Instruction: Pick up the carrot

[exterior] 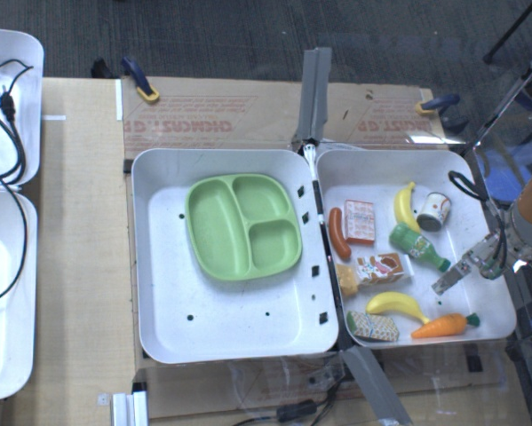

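Carrot [443, 326] lay in right bin's [479, 171] front corner, beside 1 banana [397, 304]. Gripper [452, 276] hovered above it, spread unclear. Wall or banana could've blocked the grasp.

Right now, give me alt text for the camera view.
A gripper hovers at the right bin's right side above an orange carrot, among two bananas, a green bottle and snack packs. The left bin holds a green divided plate.
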`<state>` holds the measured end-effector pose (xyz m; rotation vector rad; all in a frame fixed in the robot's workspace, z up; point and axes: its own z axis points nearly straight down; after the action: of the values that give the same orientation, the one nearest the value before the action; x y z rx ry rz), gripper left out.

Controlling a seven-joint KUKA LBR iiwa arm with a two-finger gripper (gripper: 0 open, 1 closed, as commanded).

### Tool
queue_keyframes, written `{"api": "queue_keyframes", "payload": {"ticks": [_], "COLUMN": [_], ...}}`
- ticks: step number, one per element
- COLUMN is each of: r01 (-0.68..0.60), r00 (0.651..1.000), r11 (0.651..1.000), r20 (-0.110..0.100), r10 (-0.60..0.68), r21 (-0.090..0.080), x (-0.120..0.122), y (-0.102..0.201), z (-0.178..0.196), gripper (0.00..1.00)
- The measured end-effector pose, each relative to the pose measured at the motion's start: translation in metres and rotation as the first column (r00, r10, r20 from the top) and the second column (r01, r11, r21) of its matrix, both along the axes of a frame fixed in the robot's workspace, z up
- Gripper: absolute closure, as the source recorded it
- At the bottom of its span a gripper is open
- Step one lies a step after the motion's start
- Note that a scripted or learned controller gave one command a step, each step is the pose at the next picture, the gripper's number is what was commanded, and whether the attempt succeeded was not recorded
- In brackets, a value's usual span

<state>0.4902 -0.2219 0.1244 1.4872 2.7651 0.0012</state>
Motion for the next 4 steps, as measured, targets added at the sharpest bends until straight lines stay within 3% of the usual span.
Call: {"api": "queue_keyframes", "payload": {"ticks": [1, 2, 3, 4], "r01": [-0.15, -0.147, -0.373, -0.517], "r00": [0.989, 0.989, 0.928, 0.856], "r11": [0.989, 0.989, 0.928, 0.856], "r20": [-0.003, -0.002, 0.001, 0.008], "r10": [0.15, 0.147, 0.373, 0.517], "r21": [0.002, 0.001, 0.0, -0.004], "x": [-0.0125, -0.0125, -0.0112, -0.0081], "y": [0.0005, 0.0002, 0.001, 0.0034], "z": [-0.0333, -0.0331, -0.0324, -0.0307], "gripper": [0.0, 0.0, 0.0, 0.0]}}
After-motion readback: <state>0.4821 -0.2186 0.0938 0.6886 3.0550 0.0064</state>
